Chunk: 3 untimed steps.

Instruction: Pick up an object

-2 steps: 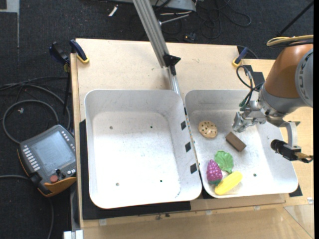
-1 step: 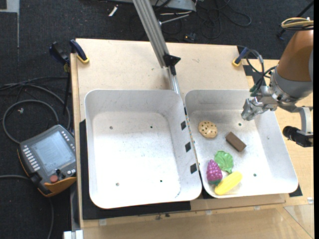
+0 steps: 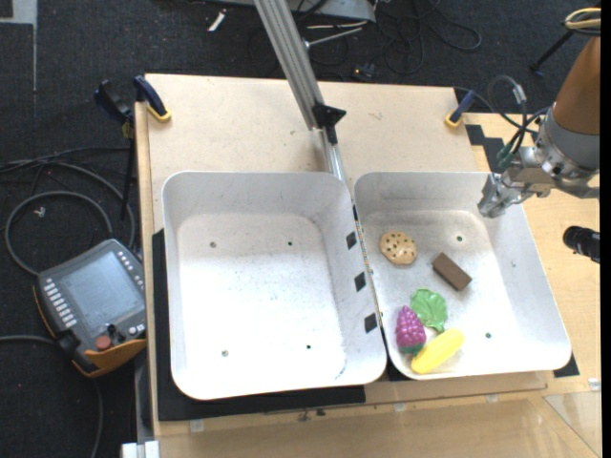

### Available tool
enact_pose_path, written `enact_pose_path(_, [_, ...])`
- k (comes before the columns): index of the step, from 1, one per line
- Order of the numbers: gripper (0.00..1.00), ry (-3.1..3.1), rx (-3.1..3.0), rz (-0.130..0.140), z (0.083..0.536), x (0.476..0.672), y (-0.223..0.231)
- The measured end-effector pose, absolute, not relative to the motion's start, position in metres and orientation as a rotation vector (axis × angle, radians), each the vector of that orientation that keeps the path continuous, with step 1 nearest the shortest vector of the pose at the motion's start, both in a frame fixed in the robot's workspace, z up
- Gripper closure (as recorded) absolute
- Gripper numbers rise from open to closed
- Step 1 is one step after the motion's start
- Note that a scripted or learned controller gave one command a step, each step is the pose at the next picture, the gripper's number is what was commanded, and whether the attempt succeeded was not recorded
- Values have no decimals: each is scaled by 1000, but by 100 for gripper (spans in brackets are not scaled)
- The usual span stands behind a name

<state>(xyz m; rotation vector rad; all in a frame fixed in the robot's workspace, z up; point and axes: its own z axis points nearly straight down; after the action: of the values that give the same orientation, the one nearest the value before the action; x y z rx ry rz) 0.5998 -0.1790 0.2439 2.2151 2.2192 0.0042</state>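
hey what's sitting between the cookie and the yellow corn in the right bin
In the camera view, the green leafy toy and the purple grapes lie between the cookie and the yellow corn, both right next to the corn.

The pale wooden desk [image 3: 248,122] looked matt and lightly scuffed. Both shallow white plastic bins [image 3: 258,208] had a smooth, faintly speckled sheen. The yellow plastic corn cob [image 3: 438,351] and purple plastic grape bunch [image 3: 410,329] looked glossy, the brown rectangular block [image 3: 452,271] dull. The metallic grey end effector [image 3: 494,201] glinted slightly.
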Motion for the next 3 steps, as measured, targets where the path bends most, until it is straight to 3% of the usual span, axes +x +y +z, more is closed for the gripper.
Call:
enact_pose_path(1, [100, 2221, 2216, 3, 265, 601, -179])
enact_pose_path(3, [100, 2230, 2215, 0, 269, 600, -79])
